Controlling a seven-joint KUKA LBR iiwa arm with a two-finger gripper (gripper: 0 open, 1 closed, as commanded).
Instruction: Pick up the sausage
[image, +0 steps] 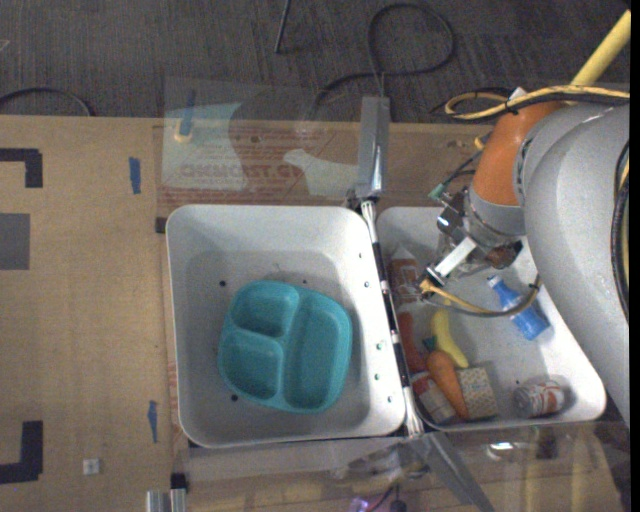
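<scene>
Slender red-brown sausage (411, 343) — lying along the right-hand white bin's (585, 385) left wall, beside the yellow banana (449, 337). Gripper (443, 272) hovers above; jaw state indiscernible. Descend centred, clear of the wall.

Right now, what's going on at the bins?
The arm reaches in over the right bin, its gripper hanging above the bin's far half with nothing visibly in it. The sausage lies along that bin's left wall beside a banana and carrot. The left bin holds a teal divided plate.
</scene>
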